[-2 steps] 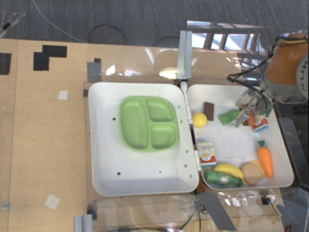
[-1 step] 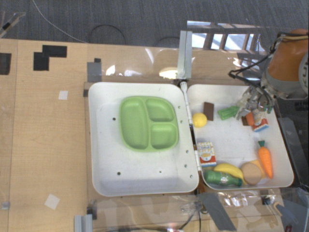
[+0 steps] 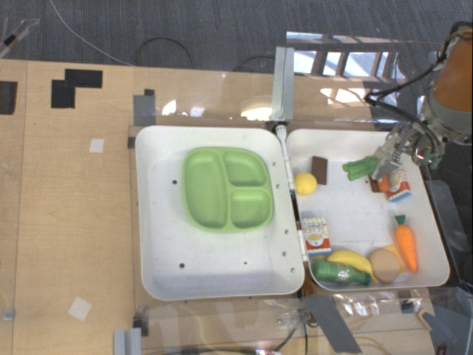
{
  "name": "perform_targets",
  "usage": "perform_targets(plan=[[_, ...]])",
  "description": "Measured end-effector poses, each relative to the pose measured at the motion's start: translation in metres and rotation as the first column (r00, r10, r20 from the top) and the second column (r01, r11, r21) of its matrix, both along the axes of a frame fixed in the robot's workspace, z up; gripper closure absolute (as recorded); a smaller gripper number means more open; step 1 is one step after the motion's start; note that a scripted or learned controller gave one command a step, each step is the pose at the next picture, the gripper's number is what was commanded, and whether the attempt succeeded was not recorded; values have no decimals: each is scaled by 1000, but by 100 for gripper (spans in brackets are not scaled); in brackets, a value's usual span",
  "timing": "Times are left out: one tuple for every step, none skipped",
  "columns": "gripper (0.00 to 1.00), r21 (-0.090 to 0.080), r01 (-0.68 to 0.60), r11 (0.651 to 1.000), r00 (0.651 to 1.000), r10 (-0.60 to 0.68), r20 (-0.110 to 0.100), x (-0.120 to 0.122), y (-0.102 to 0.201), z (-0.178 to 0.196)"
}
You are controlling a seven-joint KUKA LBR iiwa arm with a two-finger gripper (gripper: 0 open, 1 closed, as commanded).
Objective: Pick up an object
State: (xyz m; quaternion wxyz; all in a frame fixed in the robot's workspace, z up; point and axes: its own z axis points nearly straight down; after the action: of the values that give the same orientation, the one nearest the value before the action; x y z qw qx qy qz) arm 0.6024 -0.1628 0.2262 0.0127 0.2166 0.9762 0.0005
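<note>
Two shallow white bins side by side on a pale wooden surface (image 3: 66,220), seen from above at a slant. Left bin (image 3: 166,272): a green divided plate (image 3: 225,189) lying flat near its middle. Right bin (image 3: 355,213): a yellow ball (image 3: 305,183) close to the dividing wall, a small dark brown block (image 3: 318,170) just behind it, a green toy (image 3: 361,168) near the far side, a red, white and blue carton (image 3: 398,186) toward the right wall. Along the near edge: a small printed box (image 3: 315,234), a banana (image 3: 349,259) lying against a dark green bottle-like item (image 3: 341,274), a tan round item (image 3: 384,265) and a carrot (image 3: 406,246) with its green top pointing away. Grey arm with orange band (image 3: 452,87) reaching in from the right, pincer (image 3: 389,163) low over the far right part of the right bin, between green toy and carton, tips just beside both. Fingers apart or together: cannot tell, detail too small; nothing plainly seen between them
</note>
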Motion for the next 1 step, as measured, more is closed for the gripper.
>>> perform_targets(plan=[[100,3,-279,960,960,279,-20,-21,-29,-84]])
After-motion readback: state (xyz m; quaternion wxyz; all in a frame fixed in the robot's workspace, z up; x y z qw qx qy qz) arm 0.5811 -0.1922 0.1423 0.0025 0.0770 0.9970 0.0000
